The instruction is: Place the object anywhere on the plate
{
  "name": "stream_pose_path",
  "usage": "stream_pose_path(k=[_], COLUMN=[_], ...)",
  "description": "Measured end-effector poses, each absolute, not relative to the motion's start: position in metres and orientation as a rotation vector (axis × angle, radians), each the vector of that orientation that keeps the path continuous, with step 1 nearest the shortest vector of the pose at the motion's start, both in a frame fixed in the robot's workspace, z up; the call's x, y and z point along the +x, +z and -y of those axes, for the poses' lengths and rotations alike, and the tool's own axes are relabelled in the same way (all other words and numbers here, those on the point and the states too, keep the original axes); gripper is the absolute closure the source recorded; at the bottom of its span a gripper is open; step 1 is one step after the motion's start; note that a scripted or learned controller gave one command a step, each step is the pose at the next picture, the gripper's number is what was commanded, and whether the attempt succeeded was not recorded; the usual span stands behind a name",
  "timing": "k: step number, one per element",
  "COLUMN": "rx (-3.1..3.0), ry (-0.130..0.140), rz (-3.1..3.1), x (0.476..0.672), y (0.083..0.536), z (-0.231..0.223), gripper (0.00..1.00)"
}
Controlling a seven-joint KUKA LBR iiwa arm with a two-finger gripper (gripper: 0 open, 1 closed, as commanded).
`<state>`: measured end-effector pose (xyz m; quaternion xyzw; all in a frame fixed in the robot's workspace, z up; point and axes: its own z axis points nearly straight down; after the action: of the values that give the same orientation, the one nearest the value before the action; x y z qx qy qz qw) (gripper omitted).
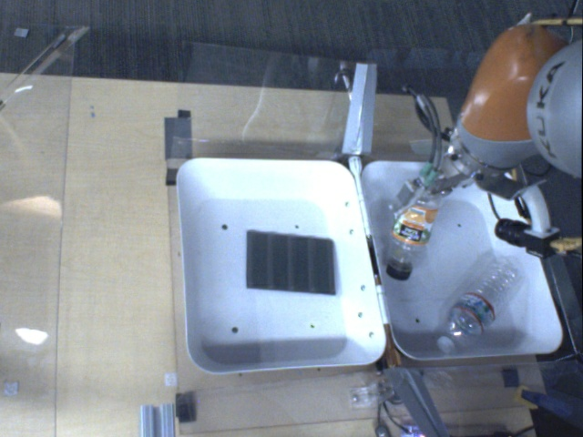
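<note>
At the near edge of the right bin (547, 335), a clear plastic bottle (475, 309) is seen lying on its side, its long axis running from lower left to upper right, well apart from the gripper. Farther in, a second bottle with an orange label (412, 228) is found tilted, its dark cap end pointing down and left toward the bin floor and its upper end rising up and right to the gripper (435, 182). The bottle's upper end is met by the gripper there, and the bottle appears to be clamped and lifted by it, though the fingertips themselves are blurred; the grasp is judged likely rather than certain. In the left bin (196, 244), the dark ribbed plate (291, 262) is laid flat near the middle. The plate lies to the left of the gripper, across the divider between the bins. The coming move is therefore judged to be a carry leftward over that divider, with the hanging cap end needing to be kept above the rim. Beyond the bins, the arm's orange band (501, 85) is seen at the upper right.
</note>
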<state>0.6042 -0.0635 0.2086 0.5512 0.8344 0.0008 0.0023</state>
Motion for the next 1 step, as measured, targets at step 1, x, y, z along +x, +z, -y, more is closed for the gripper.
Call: stream_pose_path(k=[1], rx=[1.204], ry=[0.005], rz=[-2.893], x=[0.5790], y=[0.2322], z=[0.0050], gripper=[1.00])
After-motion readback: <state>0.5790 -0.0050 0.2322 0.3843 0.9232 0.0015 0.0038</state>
